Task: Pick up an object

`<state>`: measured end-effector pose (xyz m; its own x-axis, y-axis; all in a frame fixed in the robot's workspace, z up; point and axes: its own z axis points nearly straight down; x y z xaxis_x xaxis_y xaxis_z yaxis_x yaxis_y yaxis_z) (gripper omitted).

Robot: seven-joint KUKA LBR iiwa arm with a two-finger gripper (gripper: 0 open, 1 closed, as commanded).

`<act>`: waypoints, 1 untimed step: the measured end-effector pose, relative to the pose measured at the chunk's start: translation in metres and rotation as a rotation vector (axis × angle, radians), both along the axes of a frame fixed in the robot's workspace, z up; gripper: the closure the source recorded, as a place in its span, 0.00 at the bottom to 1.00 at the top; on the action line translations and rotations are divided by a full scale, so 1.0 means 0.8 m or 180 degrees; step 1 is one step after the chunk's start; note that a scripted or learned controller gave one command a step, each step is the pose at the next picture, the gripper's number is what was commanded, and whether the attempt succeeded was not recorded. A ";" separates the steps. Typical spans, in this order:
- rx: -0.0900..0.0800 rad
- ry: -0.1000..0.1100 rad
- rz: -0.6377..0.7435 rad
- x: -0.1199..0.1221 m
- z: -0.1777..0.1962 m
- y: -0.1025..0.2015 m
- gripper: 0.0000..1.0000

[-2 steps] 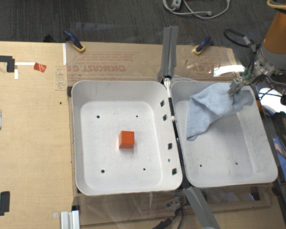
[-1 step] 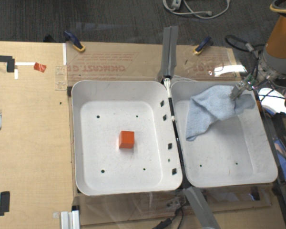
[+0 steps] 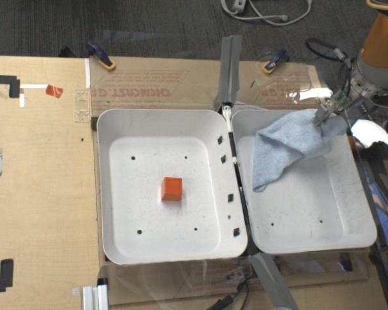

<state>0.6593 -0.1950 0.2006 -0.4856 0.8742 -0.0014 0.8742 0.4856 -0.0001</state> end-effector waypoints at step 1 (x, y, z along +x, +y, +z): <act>-0.0001 -0.0002 0.0010 0.000 0.015 -0.006 1.00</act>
